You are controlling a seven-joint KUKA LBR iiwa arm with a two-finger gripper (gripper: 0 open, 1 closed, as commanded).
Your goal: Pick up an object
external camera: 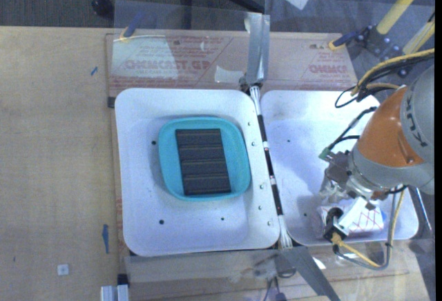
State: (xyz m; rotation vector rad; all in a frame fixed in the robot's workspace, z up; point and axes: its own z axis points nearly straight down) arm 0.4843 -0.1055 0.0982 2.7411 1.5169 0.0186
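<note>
In the left bin (138, 175), a teal square plate (168, 154) lies flat with a dark ridged rectangular block (202, 161) on top of it. My gripper (336, 195) is low over the near right corner of the right bin (297, 141). Just beside and under it lies a white flat item with a red and dark check pattern (364, 218), partly covered by the wrist. I cannot see anything held.
The divider where the two bin rims meet (268, 161) runs between the bins. Yellow cables (387, 68) loop above the arm's orange band (388, 134). A clear plastic wall (207, 61) stands behind the bins. Bare wooden bench (48, 154) lies to the left.
</note>
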